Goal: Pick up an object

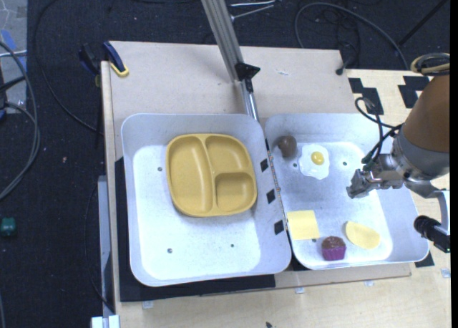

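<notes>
Two white bins sit side by side on the bench. The left bin (143, 248) holds a yellow divided plate (212, 175), lying flat near its middle. The right bin (401, 240) holds the small things: a brown ball (287, 146) up by the far left corner, a fried egg (315, 161) just beside it, a yellow square (303, 224) near the left wall, a purple piece (333, 248) at the near edge, and a pale yellow slice (363, 235) just right of that. The arm comes in from the right, and its gripper (361, 182) hangs over the right side of that bin, between the egg and the slice, apart from both. Nothing shows between its tips, and from here I cannot tell whether it is open or closed
</notes>
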Controlling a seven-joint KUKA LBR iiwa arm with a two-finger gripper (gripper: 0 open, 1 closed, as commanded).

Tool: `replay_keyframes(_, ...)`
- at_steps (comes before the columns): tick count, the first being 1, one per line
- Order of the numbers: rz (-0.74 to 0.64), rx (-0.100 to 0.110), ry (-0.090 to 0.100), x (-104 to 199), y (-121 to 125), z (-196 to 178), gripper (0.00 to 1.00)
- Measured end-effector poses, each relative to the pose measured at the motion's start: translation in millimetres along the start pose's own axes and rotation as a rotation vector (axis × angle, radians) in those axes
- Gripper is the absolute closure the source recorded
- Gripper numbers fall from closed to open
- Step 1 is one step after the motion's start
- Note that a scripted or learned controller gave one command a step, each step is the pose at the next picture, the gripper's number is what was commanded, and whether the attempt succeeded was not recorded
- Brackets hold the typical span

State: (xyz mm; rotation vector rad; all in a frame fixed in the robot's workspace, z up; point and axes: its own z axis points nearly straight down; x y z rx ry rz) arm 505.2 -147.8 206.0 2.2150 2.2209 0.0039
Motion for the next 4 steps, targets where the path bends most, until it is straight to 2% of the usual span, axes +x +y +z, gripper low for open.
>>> replay_keyframes(2,-0.007,0.004,0.004,119.0,24.3,4.1,1.00)
replay_keyframes(4,-0.005,0.004,0.003,222.2,42.8,-22.8,1.00)
